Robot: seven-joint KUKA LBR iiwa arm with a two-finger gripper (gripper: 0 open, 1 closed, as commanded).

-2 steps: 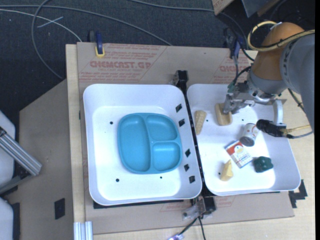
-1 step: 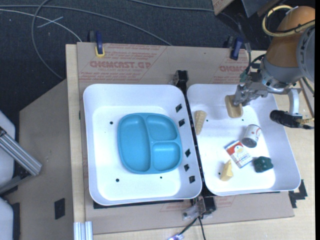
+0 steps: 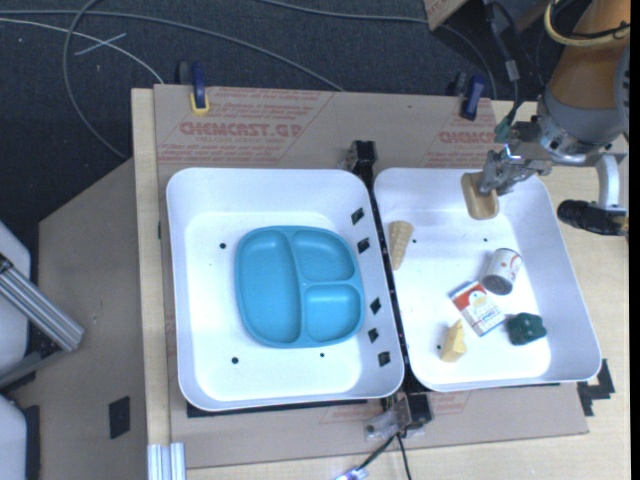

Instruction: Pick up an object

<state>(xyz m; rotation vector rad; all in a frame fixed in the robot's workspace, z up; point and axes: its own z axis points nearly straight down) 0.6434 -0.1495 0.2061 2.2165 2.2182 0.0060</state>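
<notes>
My gripper (image 3: 487, 190) is over the far edge of the right bin (image 3: 570, 298), reaching in from the right. A small tan block (image 3: 483, 204) sits between its fingertips, and the fingers are shut on it. Lower in the same bin lie a beige cone-shaped piece (image 3: 400, 240) by the left wall, a small white and red can (image 3: 501, 269), a red and white box (image 3: 478, 309), a dark green lump (image 3: 524, 328) and a pale yellow wedge (image 3: 455, 341).
The left bin (image 3: 200, 218) holds a blue divided plate (image 3: 300, 286). A black divider with clips (image 3: 372, 268) runs between the bins. Blue clamps (image 3: 199, 86) hold the board at its far edge. Cables lie on the dark floor beyond.
</notes>
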